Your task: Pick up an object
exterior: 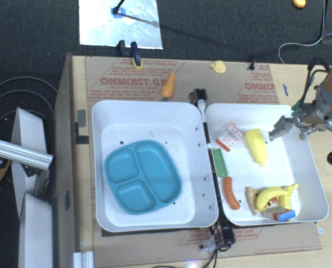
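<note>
Two shallow white bins are seen side by side on a cardboard-covered bench. The left bin (99, 149) is occupied by a blue divided tray (142, 175) lying flat near its middle. In the right bin (311, 172) several small things are scattered: a yellow corn-like piece (256, 146) lies towards the upper middle, a red-and-white packet (229, 135) is just to its left, a green strip (219, 162) lies along the left wall, and an orange-red sausage (231, 193) is found below that. At the lower right of that bin a yellow banana bunch (273, 196) rests against a small blue block (286, 215).

The gripper (279, 128) is held over the upper right part of the right bin, reaching in from the right. Nothing is seen between its fingers; whether they are spread or closed cannot be told from this view. The corn-like piece lies just to the left of and slightly below the fingertips, apart from them. The banana bunch is well apart from the gripper, nearer the front wall.

An orange carrot (168, 86) is seen on the cardboard behind the left bin.
</note>
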`<action>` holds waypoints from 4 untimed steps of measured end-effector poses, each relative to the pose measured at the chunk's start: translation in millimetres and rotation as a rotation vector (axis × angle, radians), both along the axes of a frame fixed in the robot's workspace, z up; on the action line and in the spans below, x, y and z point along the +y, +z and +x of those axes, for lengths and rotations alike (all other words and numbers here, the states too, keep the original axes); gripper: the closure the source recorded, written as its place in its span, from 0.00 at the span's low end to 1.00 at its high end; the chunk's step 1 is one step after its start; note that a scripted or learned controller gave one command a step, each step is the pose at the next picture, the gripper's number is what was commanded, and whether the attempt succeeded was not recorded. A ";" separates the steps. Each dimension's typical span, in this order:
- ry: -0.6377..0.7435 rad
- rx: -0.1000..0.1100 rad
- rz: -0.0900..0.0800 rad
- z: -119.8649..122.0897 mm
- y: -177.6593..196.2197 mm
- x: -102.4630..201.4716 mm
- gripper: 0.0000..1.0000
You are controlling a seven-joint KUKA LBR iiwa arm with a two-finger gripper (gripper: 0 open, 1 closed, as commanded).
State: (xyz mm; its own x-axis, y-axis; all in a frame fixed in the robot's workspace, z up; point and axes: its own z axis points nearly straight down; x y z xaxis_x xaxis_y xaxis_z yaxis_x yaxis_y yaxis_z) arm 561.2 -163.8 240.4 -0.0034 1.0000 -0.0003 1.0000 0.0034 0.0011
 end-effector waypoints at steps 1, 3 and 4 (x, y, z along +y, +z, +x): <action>0.003 -0.002 0.000 39.7 -108.9 -0.1 0.00; 0.004 -0.003 0.000 51.8 -145.2 1.7 1.00; 0.005 -0.001 0.003 19.2 -51.4 84.9 1.00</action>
